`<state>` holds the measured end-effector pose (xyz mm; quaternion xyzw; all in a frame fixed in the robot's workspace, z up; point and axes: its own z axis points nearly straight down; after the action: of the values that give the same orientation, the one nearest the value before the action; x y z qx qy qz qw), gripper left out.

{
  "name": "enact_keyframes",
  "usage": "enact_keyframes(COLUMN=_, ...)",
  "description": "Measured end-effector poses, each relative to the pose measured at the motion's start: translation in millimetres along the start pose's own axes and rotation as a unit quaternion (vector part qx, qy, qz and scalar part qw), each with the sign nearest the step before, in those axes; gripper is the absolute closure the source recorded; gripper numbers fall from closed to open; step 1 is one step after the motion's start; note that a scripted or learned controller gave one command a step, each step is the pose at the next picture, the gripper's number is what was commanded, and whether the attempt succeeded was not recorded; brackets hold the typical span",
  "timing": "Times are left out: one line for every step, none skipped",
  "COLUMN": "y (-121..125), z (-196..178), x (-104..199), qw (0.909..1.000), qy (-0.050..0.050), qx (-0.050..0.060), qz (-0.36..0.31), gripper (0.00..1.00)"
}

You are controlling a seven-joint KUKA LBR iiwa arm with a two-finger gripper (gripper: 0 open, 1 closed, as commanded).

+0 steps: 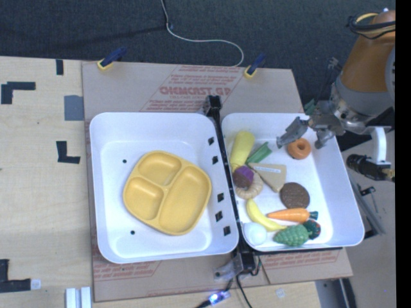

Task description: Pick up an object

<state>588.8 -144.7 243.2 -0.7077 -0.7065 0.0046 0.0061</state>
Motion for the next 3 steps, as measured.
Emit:
enact_keyframes(y=2, z=-8, x=0, qw=1.0000, qy=-0.001, qx=-0.007, qz=-0.001, gripper=0.00)
enact_keyframes(y=-5, z=38, x=2, qw=1.0000, qy=-0.001, qx=-0.005, qz=-0.002, gripper=0.00)
enact_keyframes(y=0, z=101, x=2, qw=1.0000, qy=-0.001, qx=-0.004, qz=-0.002, gripper=0.00)
